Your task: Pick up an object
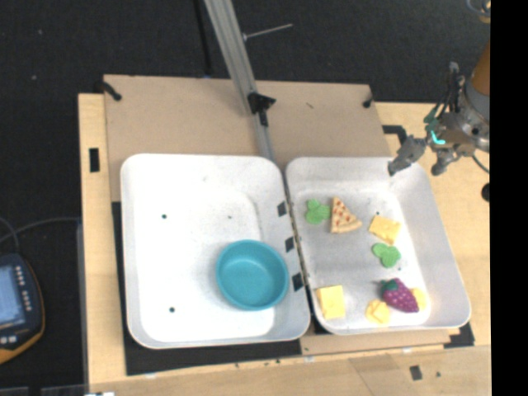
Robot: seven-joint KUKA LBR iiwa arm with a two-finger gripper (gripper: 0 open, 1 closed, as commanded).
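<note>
Toys are lying scattered in the right bin (441,221), and any of them could serve as the object to lift: a pizza slice (344,216) beside a green piece (317,213) near the bin's upper left, a yellow wedge (384,228) and a second green piece (386,255) toward the middle, a yellow block (332,301) at the lower left, and grapes (400,295) sitting between two small yellow bits along the lower edge. A blue bowl (247,274) is resting in the left bin (165,196), apart from the rest. The gripper (419,157) is hanging over the right bin's upper right corner, well apart from every toy, with its two fingers spread wide and nothing between them, which looks like a pose for coming down on a target. The spacing is probably helping: the wedge and pizza slice each have room around them, while the grapes are crowded by their yellow neighbours and the wall.
</note>
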